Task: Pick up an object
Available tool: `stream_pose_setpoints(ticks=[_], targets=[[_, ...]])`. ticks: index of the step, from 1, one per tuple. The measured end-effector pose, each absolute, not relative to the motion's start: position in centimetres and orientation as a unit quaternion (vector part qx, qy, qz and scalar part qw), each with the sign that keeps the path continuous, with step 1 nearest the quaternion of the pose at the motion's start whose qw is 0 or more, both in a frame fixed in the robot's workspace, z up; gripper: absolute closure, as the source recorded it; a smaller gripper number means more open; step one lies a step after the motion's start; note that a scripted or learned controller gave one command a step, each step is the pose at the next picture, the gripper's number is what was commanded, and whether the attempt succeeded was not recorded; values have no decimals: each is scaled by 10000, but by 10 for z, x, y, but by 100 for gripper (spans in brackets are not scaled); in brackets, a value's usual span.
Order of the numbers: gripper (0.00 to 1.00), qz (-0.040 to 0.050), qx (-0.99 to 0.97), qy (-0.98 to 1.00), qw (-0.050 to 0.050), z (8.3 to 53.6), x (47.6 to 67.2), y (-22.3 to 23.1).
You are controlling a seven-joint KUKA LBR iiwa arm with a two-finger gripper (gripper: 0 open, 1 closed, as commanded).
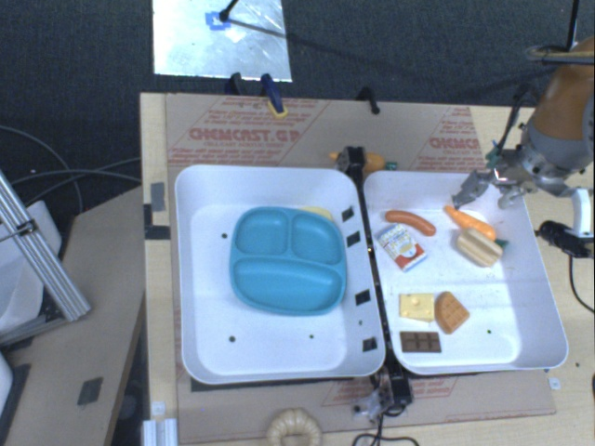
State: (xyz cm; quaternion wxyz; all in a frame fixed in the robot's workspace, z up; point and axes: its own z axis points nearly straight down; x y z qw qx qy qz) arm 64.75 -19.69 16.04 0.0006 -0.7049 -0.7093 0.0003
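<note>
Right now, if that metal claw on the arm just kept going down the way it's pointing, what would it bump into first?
Probably the toy carrot: the gripper hangs just above the carrot's orange end in the right bin. Depth is hard to judge from this slanted view, so it might instead land on the bin floor beside it.

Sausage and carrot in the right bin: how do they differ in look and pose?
The sausage is reddish-orange, smooth and rounded at both ends; the carrot is brighter orange, tapering, with a green end. The sausage lies left, near the bin's centre wall; the carrot lies further right, just below the pincer. Both are toy foods lying flat in the right bin.
</note>
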Motion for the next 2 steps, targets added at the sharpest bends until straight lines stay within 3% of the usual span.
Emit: stream_pose_setpoints(ticks=[1, 2], targets=[[0, 0, -7065, -7078, -9, 105, 647, -206], [0, -1, -7055, -7087, -10, 85, 648, -205]])
